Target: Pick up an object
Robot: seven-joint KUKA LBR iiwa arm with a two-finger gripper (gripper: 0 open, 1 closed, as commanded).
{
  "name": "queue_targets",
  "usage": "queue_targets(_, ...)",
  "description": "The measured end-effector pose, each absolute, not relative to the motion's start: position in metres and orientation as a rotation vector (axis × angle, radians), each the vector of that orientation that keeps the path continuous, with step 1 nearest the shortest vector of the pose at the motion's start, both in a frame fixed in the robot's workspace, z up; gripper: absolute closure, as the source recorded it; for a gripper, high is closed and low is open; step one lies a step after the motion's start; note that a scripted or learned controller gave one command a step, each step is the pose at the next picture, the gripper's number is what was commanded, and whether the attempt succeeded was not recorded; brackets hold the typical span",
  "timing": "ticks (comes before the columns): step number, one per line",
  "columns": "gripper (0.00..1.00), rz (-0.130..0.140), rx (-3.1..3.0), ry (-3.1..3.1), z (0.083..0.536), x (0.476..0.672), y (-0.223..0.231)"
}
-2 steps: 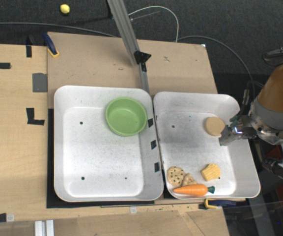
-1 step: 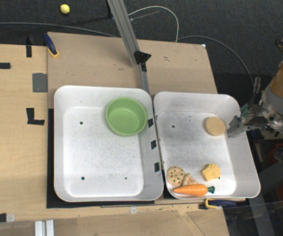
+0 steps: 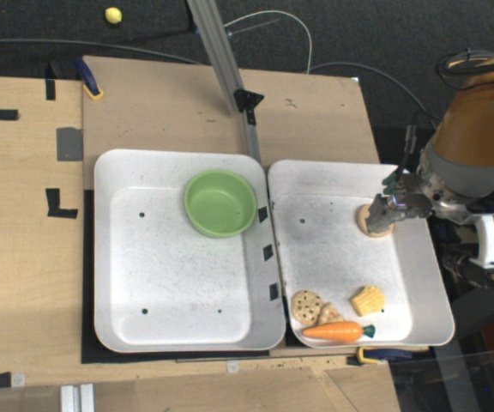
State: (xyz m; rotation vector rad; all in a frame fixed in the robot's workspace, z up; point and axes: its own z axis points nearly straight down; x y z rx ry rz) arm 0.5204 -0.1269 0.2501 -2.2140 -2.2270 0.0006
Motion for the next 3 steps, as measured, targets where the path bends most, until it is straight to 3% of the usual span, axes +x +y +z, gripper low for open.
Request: queue_targets(3,1.00,0.000,-2.211,-2.229,0.259,0.558,0.032)
